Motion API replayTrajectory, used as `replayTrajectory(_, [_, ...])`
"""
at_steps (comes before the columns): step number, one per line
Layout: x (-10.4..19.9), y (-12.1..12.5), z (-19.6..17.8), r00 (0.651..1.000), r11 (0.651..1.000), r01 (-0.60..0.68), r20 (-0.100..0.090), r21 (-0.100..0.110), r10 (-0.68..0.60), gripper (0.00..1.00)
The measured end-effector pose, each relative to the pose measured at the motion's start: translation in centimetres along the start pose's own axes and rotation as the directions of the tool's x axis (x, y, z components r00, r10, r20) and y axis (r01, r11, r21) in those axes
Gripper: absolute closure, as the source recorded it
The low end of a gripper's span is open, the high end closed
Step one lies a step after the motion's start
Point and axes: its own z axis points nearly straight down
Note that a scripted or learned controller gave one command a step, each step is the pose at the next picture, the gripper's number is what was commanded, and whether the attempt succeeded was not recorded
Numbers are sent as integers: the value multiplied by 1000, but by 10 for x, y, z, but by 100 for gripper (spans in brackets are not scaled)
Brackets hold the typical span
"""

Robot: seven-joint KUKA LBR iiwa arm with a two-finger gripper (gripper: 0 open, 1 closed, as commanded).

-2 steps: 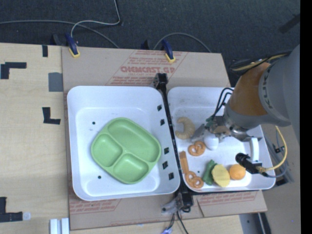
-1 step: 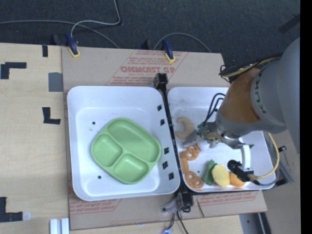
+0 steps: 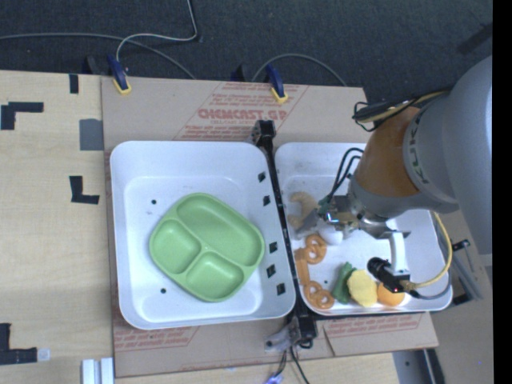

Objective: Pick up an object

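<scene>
The right bin (image 3: 320,157) holds small toy foods: a beige piece (image 3: 302,206), two orange pretzels (image 3: 311,250) (image 3: 318,295), a green piece (image 3: 344,282), a yellow piece (image 3: 362,288) and an orange piece (image 3: 390,296). My gripper (image 3: 336,218) reaches down into the middle of this bin, just right of the beige piece and above the upper pretzel. The wrist hides its fingertips. Nothing shows between them.
The left bin (image 3: 132,166) holds a green three-compartment plate (image 3: 206,246). A black divider with clips (image 3: 274,214) runs between the bins. The arm's grey body and orange band (image 3: 392,166) overhang the right bin's right half. Cables and clamps lie beyond the bins.
</scene>
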Motion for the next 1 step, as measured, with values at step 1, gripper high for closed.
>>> replayTrajectory(1, [-1,-19,0,1000,1000,2,0,-4,-2,0])
